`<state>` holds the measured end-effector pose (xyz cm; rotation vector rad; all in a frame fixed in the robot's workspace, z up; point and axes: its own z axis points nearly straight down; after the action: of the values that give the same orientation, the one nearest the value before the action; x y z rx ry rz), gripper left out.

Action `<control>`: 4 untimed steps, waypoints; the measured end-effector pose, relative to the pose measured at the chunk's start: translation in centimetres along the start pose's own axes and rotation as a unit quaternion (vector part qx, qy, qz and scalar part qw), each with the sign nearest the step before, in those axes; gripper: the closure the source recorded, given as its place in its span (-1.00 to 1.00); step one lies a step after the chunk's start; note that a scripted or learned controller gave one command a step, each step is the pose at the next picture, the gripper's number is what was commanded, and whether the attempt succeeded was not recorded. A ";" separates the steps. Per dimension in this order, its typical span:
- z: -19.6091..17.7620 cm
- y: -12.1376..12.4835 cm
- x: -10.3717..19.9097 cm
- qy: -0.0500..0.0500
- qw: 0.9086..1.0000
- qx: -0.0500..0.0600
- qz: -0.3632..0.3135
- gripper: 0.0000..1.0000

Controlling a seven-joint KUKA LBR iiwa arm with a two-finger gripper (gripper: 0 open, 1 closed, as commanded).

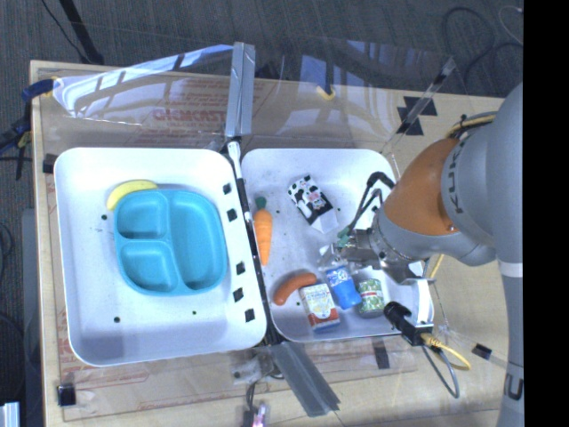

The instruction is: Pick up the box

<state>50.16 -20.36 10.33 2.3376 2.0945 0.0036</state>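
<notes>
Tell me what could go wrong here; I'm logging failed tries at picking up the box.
1. The box lies tight between the sausage and the blue can, so the pincer may nudge or catch a neighbour instead.
2. The box sits near the right bin's front wall, leaving little room on that side.
3. The green can is also close and could get knocked.

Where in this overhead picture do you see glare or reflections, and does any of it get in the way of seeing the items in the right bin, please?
In the camera view, glare streaks across the clear plastic sheet behind the bins; the white right bin is evenly lit, so the small orange-red box, orange carrot and black-and-white cow-print carton read clearly; the grey arm's gripper sits in soft shadow.
</notes>
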 end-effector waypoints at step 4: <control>-7.9 -0.2 4.2 0.000 0.982 0.003 0.189 1.00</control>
<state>50.41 -16.17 18.24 2.6971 1.6167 -0.0017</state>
